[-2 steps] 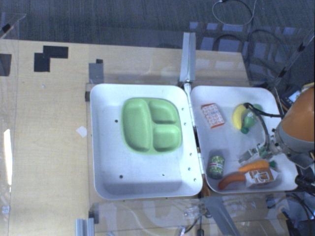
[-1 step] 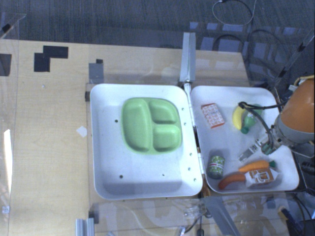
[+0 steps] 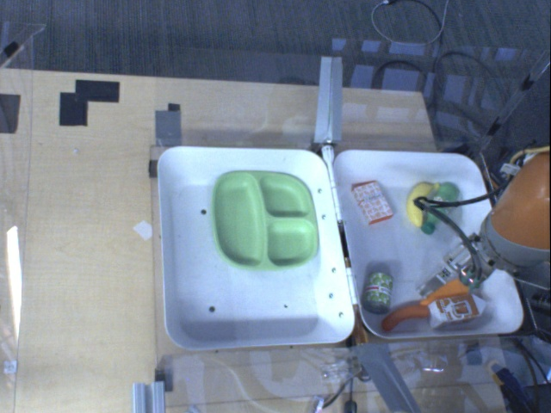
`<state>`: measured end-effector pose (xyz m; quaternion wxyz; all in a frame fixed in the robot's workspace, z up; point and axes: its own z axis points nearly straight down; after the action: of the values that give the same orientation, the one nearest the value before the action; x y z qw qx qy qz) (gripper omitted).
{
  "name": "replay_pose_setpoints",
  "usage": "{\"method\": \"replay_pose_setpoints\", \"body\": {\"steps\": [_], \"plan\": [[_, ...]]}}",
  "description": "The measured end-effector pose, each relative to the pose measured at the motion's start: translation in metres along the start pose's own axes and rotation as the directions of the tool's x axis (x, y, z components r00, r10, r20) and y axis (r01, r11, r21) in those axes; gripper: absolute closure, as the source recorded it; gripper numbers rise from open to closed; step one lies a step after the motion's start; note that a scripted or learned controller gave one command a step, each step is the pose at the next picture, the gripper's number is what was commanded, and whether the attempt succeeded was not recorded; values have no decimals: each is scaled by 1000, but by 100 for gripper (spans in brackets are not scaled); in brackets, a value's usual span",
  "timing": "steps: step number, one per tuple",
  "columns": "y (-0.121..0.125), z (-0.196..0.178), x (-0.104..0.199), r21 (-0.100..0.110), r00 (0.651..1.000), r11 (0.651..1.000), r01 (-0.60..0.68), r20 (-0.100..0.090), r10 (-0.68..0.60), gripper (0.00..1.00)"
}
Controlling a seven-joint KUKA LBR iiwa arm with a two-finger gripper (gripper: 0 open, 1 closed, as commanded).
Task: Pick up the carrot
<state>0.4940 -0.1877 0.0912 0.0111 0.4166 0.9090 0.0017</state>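
One orange carrot (image 3: 405, 317), dark-tipped, lying flat.

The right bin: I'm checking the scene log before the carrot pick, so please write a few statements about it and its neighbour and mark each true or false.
1. The carrot lies near the front edge of the right bin. True.
2. The green divided plate sits in the right bin. False: it sits in the left bin.
3. A small can lies left of the carrot. True.
4. The red-patterned card rests on the green divided plate. False: it lies on the right bin's floor, near the back.
5. The gripper is over the left bin. False: it is over the right bin, just above the carrot's right end.
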Motion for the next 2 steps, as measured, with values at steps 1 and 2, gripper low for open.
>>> {"method": "replay_pose_setpoints", "body": {"steps": [1,2], "plan": [[3,-11,-1,-4,1000,1000,-1,1,1,100],[6,-121,10,10,973,973,-230,-9,230,100]]}}
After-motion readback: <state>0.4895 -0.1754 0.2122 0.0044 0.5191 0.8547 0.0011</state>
